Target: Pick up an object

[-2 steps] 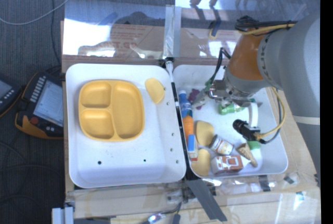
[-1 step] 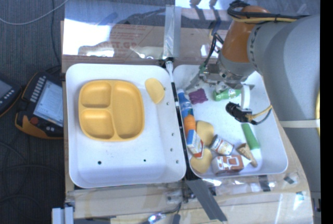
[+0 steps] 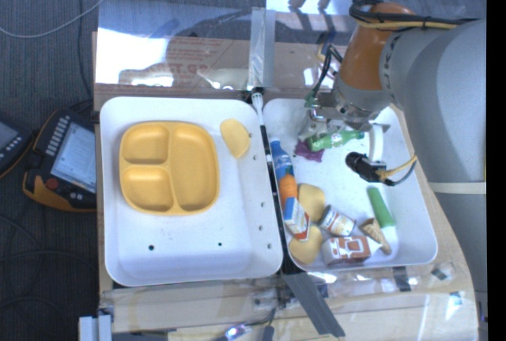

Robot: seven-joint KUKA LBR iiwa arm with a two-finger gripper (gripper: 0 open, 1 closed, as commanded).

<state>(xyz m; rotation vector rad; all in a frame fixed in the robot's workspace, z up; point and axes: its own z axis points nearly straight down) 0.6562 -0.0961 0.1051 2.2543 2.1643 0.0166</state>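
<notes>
My gripper (image 3: 326, 123) hangs low over the far part of the right bin (image 3: 419, 209), under the orange band (image 3: 365, 54) of the arm. Right beneath it lies a small green object (image 3: 338, 140), with a purple scrap (image 3: 308, 149) just to its left. The gripper's tip looks to be touching or nearly touching the green object, and the wrist hides how it meets it. Nothing is visibly lifted.
The right bin also holds a blue tube (image 3: 278, 157), an orange ball (image 3: 288, 187), a green stick (image 3: 380, 206), a small can (image 3: 338, 221), a red-and-white box (image 3: 348, 251) and a cone (image 3: 377, 233). The left bin (image 3: 158, 252) holds a yellow divided plate (image 3: 169, 167) and a yellow chip (image 3: 235, 137).
</notes>
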